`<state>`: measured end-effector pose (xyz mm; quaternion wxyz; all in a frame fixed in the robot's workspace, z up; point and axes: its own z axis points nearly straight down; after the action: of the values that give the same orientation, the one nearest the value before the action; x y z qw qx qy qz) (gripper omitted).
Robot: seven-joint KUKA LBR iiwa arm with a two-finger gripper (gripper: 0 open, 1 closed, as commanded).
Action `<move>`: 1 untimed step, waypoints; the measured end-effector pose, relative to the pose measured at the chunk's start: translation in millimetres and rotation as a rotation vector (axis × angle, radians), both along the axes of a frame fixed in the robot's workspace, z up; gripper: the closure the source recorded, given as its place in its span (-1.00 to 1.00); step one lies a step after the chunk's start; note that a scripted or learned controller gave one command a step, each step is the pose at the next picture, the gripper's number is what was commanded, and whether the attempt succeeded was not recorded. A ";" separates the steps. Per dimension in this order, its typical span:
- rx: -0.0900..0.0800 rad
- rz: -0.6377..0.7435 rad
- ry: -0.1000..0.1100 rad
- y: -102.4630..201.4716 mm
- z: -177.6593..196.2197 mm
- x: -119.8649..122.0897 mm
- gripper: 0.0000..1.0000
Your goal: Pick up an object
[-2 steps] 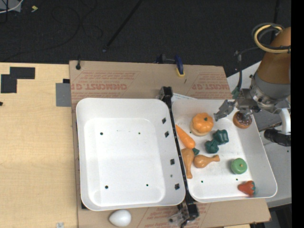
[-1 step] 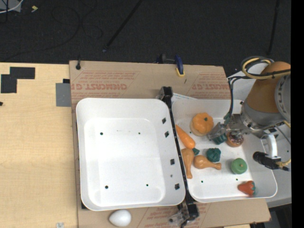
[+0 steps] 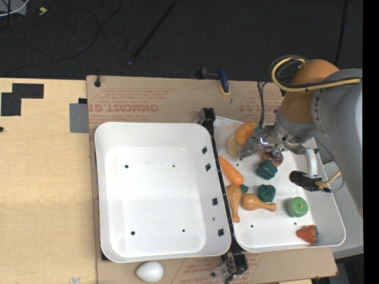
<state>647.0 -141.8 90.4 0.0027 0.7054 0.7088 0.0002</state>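
Observation:
My gripper [image 3: 264,147] is low over the far part of the right bin [image 3: 331,220]. Just to its left lies an orange rounded piece [image 3: 245,132], and a dark green pepper [image 3: 266,170] sits right below it. A small reddish-brown thing [image 3: 274,156] shows at the gripper's lower edge; I cannot tell whether it is held. Also in this bin are an orange carrot [image 3: 230,170], a second dark green pepper [image 3: 266,192], a tan gourd [image 3: 256,203], a green apple [image 3: 297,206] and a red piece [image 3: 307,234].
The left bin [image 3: 109,158] lies beside the right one, with a black divider rail [image 3: 217,176] between them. A white egg [image 3: 149,271] rests on the cardboard in front of the left bin. Another orange piece [image 3: 235,201] lies along the right bin's left wall.

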 end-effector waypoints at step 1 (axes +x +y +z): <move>0.001 -0.004 -0.002 -45.5 0.9 -1.1 -1.00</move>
<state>646.0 -187.3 91.3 0.0029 0.7068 0.7074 0.0012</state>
